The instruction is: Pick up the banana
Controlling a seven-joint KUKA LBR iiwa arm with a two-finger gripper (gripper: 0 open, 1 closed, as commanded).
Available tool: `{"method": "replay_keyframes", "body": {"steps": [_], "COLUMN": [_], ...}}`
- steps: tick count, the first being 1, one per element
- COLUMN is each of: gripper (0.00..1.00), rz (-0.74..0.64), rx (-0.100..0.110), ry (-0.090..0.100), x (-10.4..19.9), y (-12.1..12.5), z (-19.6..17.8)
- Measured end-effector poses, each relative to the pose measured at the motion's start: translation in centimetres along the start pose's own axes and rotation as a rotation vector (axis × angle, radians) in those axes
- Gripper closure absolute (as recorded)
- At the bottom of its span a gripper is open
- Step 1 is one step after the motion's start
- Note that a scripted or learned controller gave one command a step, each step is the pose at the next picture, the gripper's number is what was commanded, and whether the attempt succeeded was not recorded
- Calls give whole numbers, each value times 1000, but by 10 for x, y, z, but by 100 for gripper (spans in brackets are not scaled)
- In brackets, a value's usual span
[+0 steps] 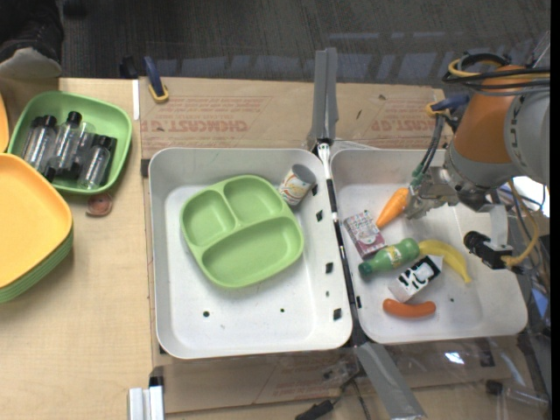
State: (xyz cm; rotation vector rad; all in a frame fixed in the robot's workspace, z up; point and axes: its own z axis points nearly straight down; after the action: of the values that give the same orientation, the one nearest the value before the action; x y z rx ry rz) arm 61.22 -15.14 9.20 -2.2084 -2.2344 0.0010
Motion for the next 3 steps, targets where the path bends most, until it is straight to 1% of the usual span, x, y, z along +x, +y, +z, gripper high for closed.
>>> {"method": "replay_keyframes", "body": {"steps": [1, 2, 3], "gripper": [100, 100, 0], "rz": [-53, 415, 398], "rx": [2, 2, 9], "ry": [1, 0, 20], "x": [0, -69, -56], "y": [-120, -136, -132], "z": [1, 1, 2]}}
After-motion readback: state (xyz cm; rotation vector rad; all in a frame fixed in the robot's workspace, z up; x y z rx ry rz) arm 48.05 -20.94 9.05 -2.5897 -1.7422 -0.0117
